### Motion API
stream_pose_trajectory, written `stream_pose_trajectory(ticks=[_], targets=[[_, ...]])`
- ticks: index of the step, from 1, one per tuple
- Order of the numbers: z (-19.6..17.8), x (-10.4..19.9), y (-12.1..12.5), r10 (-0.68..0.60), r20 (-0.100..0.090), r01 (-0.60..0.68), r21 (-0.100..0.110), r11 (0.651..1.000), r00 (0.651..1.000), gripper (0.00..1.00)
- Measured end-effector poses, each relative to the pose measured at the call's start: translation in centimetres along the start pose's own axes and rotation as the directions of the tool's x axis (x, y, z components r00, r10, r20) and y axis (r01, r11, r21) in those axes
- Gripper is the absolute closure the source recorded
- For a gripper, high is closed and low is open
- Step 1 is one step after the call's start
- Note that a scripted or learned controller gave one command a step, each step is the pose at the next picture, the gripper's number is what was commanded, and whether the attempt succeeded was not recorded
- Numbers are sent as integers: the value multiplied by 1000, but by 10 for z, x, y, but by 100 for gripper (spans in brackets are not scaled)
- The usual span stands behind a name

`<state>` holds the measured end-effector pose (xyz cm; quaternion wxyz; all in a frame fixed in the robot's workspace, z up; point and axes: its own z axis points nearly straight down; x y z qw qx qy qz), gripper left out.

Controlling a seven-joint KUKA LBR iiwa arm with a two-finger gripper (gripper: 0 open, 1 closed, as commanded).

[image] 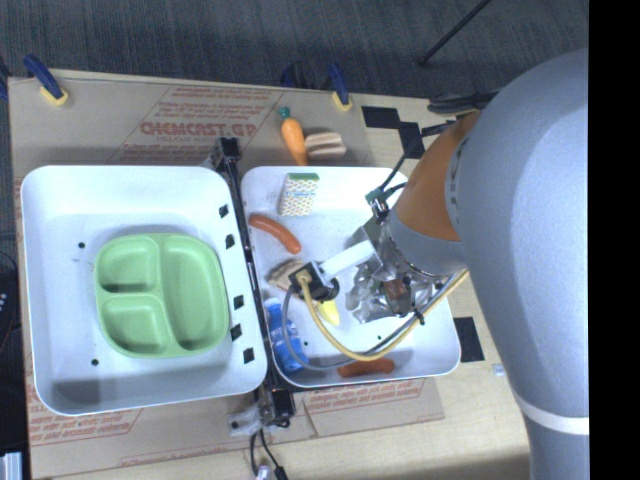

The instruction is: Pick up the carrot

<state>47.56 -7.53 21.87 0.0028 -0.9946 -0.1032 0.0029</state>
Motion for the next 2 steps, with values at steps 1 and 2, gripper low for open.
stream_pose_trajectory(ticks=[1,2], targets=[[-4,17,-67,-11,-1,11,-2,1000,1000,100],[28,33,-158,-2,1,2,-3,1000,1000,100]])
